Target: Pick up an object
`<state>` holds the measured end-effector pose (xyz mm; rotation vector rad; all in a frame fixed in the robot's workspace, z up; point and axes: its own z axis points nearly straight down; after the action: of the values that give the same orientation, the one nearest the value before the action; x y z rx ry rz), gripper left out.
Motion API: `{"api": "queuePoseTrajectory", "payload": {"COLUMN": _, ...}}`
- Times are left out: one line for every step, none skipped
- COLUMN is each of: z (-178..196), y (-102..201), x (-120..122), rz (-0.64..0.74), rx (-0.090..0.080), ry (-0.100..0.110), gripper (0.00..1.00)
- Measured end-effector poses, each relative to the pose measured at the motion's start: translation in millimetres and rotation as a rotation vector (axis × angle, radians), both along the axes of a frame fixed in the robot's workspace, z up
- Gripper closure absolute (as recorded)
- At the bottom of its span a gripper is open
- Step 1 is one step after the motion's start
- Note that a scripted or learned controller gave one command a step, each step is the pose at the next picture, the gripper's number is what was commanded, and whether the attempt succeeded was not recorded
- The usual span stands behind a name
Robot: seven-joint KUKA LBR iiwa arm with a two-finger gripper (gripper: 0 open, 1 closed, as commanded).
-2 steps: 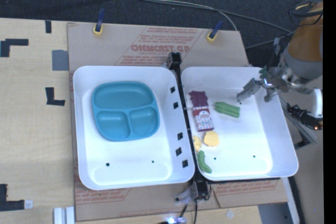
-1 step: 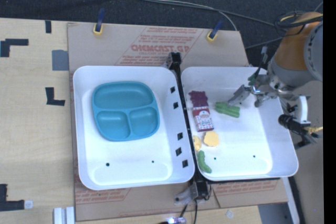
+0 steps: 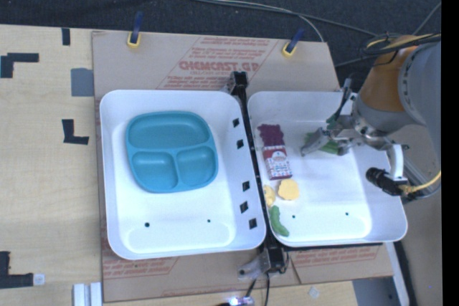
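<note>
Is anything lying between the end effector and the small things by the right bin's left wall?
Nothing visible. The end effector sits over a green item in the right bin. Bare white floor separates it from the red packet, purple piece and yellow disc.

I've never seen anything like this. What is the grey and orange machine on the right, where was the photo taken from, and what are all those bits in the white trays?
It is a robot arm, photographed from a camera fixed above the bench, looking down at a slant. Its tool reaches into the right bin, close to a small green object; whether it holds that is unclear. Along that bin's left side lie a dark purple item, a red and white packet, a yellow piece and a green piece. The left bin holds a blue divided plate.
</note>
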<state>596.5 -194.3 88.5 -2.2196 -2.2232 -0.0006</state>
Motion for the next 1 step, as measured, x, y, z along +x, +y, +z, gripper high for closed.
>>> {"api": "queuePoseTrajectory", "payload": {"z": 11.8, "y": 0.0, "x": 0.2, "rz": 0.002, "rx": -0.002, "ry": -0.001, "gripper": 1.00}}
